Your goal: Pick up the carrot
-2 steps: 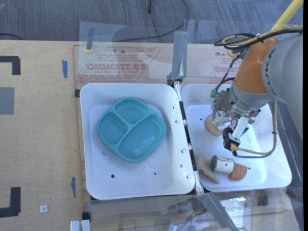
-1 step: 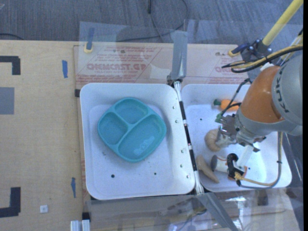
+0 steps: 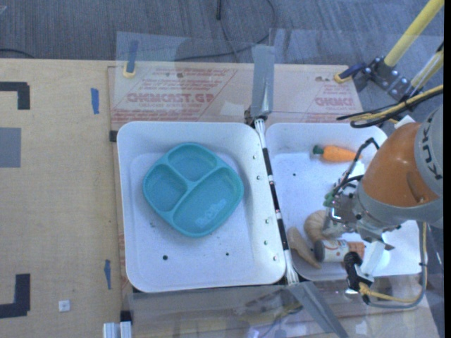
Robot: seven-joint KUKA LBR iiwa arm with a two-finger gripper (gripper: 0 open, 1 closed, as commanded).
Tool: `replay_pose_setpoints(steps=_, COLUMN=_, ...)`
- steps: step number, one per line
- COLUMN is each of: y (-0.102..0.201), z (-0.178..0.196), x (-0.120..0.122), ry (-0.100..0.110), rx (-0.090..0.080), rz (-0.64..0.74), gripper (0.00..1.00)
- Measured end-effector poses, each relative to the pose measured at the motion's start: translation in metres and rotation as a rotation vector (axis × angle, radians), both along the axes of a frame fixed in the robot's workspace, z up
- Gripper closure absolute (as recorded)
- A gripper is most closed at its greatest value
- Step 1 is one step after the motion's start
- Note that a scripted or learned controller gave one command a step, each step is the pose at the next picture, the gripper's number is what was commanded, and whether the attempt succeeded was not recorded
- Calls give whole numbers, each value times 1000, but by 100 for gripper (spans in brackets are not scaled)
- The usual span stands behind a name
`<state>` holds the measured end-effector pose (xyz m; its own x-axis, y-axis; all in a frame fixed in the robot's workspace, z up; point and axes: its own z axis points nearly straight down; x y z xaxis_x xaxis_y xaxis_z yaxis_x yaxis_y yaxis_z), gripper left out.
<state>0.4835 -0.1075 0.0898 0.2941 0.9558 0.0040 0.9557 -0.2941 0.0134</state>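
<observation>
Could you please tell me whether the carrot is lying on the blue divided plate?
No, the carrot lies in the right bin near its far edge, while the blue divided plate sits in the left bin.

The two white bins [image 3: 190,273] look like smooth matt plastic. At nine o'clock, the teal divided plate [image 3: 193,188] is plastic with a soft sheen. The bench [image 3: 56,189] is matt, wood-like board. At one o'clock, the carrot [image 3: 338,153] seems smooth, perhaps plastic.

two bins [image 3: 190,277]; one carrot [image 3: 337,153]; perhaps more
</observation>
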Motion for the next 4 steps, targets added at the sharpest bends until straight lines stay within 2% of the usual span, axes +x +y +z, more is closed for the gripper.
replay_pose_setpoints(steps=1, y=51, z=94, x=-4, ry=14, rx=-1, rz=192, gripper=100)
replay_pose_setpoints(steps=2, y=57, z=94, x=-4, ry=13, rx=-1, rz=89, gripper=100)
replay_pose_setpoints(steps=3, y=93, z=94, x=-4, ry=13, rx=0, rz=30, gripper=100)
replay_pose_setpoints(steps=4, y=12, z=72, x=-5, ry=16, rx=1, rz=-237, gripper=100)
